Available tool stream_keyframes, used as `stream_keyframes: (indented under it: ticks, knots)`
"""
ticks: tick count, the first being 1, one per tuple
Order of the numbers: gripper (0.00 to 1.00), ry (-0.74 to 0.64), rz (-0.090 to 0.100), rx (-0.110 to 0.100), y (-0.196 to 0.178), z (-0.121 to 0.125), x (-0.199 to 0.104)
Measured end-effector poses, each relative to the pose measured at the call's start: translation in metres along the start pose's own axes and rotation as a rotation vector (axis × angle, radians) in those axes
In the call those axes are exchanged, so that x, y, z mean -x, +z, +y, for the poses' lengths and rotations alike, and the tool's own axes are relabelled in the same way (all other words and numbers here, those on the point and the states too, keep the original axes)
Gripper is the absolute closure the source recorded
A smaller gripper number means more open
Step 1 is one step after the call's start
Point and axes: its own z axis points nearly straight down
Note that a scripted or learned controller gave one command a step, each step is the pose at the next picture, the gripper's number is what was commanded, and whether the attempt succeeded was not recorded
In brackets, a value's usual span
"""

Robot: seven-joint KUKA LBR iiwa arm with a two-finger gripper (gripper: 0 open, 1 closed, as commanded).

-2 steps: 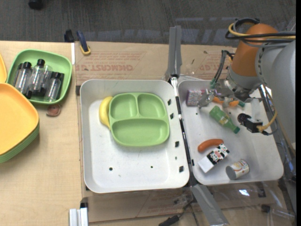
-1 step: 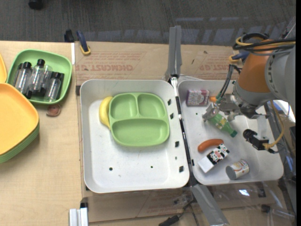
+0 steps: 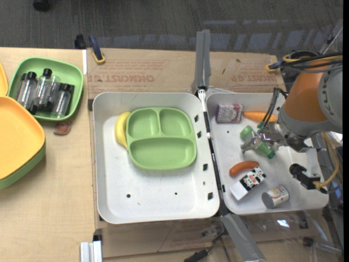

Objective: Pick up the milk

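Note:
The milk (image 3: 248, 183) is a small white carton with black cow patches, lying on its side near the front of the right bin (image 3: 305, 203). My gripper (image 3: 255, 143) hangs low over the middle of that bin, behind the milk and apart from it. It is close to two small green items (image 3: 266, 149). The grey arm with its orange band (image 3: 305, 100) comes in from the right. A red sausage (image 3: 244, 168) lies between the gripper and the milk.
The right bin also holds a purple pouch (image 3: 229, 112), a carrot (image 3: 255, 115) and a silver can (image 3: 275, 196). In the left bin (image 3: 109, 190) sit a green divided plate (image 3: 161, 137) and a yellow piece (image 3: 121, 129). A green tray of bottles (image 3: 46, 89) and orange plates (image 3: 19, 143) stand far left.

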Motion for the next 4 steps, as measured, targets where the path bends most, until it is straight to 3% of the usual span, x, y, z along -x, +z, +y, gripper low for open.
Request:
stream_keyframes:
  ticks: [1,2,3,4]
  knots:
    - [0.0,0.176,-0.002,0.001,-0.077,0.031,0.021]
    - [0.0,0.047,-0.003,0.003,-0.067,0.096,0.026]
    - [1.0,0.043,-0.005,0.002,-0.076,0.097,0.025]
    - [1.0,-0.195,-0.001,0.001,-0.04,0.097,0.044]
